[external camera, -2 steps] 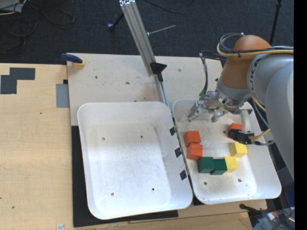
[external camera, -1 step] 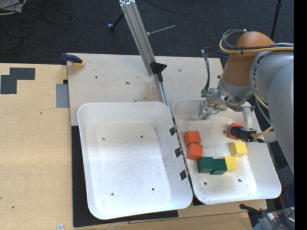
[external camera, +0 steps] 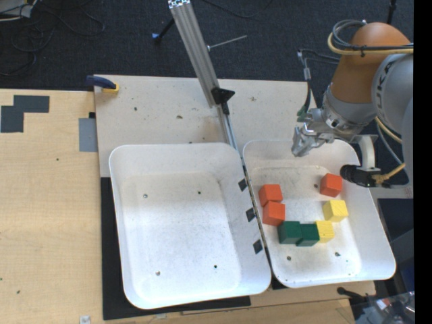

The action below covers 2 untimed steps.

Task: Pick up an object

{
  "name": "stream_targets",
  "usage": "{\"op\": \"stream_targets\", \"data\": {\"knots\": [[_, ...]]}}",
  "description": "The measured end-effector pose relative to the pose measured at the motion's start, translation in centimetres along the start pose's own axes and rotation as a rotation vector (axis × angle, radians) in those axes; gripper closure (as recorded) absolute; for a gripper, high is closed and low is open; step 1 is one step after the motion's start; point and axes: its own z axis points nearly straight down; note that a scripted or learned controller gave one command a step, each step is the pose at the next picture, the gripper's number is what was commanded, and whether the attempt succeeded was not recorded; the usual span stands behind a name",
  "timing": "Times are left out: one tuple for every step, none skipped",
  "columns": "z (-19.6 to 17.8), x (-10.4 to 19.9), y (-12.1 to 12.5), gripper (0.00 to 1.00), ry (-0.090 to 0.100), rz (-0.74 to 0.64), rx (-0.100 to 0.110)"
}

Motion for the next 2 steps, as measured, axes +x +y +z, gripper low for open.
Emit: {"op": "stream_targets", "data": {"knots": [[-5.1,0.9,0.3,1.00,0.001,-0.007,0.000],[-8.4,0.8,0.4,1.00,0.001,-0.007,0.002]]}}
